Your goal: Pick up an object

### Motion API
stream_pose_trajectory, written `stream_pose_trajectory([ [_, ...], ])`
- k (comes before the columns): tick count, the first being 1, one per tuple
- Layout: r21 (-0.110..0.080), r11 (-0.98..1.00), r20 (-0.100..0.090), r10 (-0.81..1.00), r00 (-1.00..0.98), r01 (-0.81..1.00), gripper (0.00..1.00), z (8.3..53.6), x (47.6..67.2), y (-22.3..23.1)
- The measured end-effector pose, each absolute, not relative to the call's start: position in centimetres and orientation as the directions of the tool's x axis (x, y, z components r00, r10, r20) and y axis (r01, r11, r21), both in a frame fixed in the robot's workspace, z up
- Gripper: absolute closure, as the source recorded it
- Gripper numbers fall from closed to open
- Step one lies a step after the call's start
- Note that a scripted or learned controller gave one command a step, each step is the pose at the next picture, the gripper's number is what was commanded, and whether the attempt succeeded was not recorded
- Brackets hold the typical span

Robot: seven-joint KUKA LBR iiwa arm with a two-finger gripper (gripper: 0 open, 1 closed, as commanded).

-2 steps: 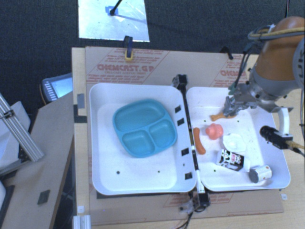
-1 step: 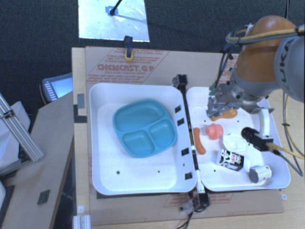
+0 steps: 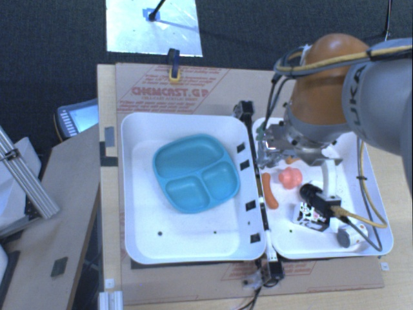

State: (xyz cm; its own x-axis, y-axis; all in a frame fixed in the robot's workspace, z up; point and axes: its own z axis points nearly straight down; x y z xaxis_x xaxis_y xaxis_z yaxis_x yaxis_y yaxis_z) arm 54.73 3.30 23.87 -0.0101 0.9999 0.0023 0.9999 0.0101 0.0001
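Gripper [image 3: 274,148] hovering low in my right bin [image 3: 377,234], approach step I reckon. Can't tell jaw state. Pink object [image 3: 290,177] sits just beside it; next needs descending squarely.

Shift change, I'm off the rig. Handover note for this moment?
Gripper: low over the right bin, near its left wall; finger state not readable, nothing seen held.
Right bin: pink object, orange carrot-like piece, black-and-white item, small grey piece.
Left bin: blue divided plate.
Done: no pick confirmed.
Left: grasp and lift one object.
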Motion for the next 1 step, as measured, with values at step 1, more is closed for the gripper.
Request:
stream_pose_trajectory([
  [1, 0.001, 0.010, 0.001, 1.000, -0.010, 1.000, 1.00, 24.44, 54.02, 8.93],
])
